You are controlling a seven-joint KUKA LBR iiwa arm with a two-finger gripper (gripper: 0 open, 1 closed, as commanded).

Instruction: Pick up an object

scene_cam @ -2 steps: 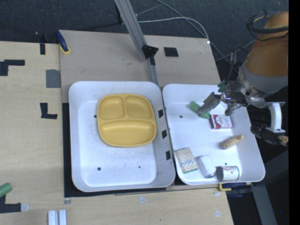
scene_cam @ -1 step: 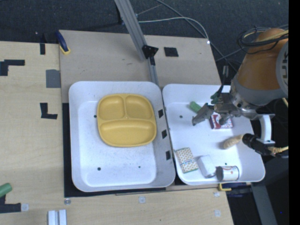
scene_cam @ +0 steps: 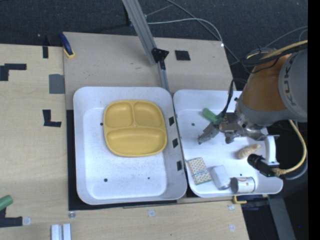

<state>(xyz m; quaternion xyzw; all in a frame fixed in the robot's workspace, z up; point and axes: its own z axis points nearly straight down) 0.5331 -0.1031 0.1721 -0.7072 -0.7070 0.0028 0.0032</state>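
My gripper [scene_cam: 216,137] hangs over the middle of the right bin [scene_cam: 187,104], open, with nothing between its fingers [scene_cam: 204,136]. A green object [scene_cam: 209,115] lies just beyond the gripper, toward the bin's back. A tan, peanut-shaped object [scene_cam: 248,150] sits to the gripper's right, close to the wrist. Along the bin's front lie a checkered pad [scene_cam: 198,170], a grey block [scene_cam: 218,176] and a white cylinder [scene_cam: 244,184].
The left bin [scene_cam: 85,134] holds a yellow divided plate [scene_cam: 135,128]. A metal pole [scene_cam: 142,24] slants down to the bins' shared back corner. Cables trail at the right, beside the arm [scene_cam: 272,91]. A green item [scene_cam: 5,202] lies at the far left edge.
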